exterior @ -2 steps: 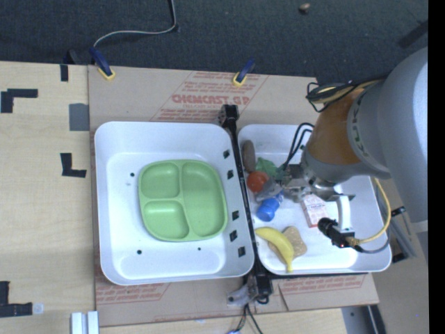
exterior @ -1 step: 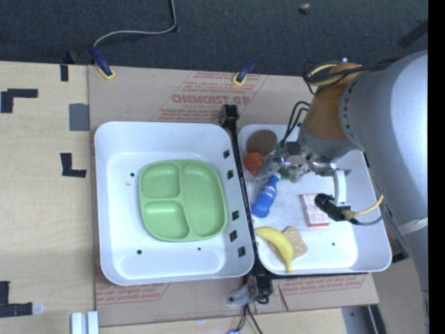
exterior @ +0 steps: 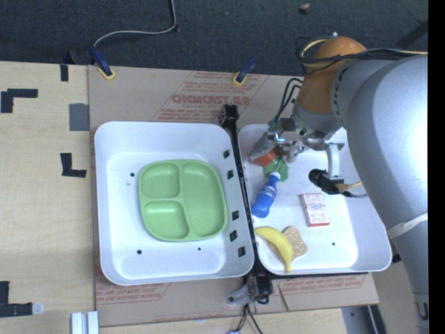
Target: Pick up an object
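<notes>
My gripper [exterior: 273, 148] hangs low over the far left part of the right bin [exterior: 361, 245], just above an orange and green item [exterior: 268, 161] that looks like a carrot. Whether anything sits between the fingers is hidden. A blue bottle [exterior: 266, 195] with a white cap lies just in front of the gripper. Nearer the front lie a yellow banana [exterior: 276, 243] and a tan cracker-like piece [exterior: 296, 241] touching it. A small red and white box [exterior: 316, 209] rests to the right of the bottle.
The left bin [exterior: 115, 186] holds a green divided plate [exterior: 183, 200]. A black divider with clips [exterior: 236, 186] runs between the bins. The grey arm [exterior: 389, 131] covers the right bin's far right side.
</notes>
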`<state>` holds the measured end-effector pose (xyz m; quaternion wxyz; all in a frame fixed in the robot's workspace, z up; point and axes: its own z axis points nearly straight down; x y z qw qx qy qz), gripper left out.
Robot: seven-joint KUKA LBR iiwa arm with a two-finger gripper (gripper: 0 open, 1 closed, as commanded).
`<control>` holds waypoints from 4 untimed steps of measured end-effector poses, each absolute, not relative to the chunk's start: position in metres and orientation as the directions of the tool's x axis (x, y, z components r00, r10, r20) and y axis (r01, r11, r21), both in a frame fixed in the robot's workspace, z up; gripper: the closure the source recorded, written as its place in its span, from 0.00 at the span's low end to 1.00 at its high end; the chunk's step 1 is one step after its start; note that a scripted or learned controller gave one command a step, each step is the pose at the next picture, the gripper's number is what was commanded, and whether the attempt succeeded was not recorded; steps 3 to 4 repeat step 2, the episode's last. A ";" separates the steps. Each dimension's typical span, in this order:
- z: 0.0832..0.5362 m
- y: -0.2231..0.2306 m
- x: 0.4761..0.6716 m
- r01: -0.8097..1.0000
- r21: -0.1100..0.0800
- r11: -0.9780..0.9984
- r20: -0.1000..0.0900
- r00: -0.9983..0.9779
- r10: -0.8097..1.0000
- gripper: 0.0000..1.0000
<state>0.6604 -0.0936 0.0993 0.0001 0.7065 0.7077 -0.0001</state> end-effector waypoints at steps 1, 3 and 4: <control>0.085 -0.105 0.669 1.000 0.000 0.002 -0.002 -0.002 1.000 0.00; 0.097 -0.105 0.670 1.000 0.004 0.003 -0.004 -0.003 1.000 1.00; 0.097 -0.105 0.670 1.000 0.004 0.003 -0.004 -0.003 1.000 1.00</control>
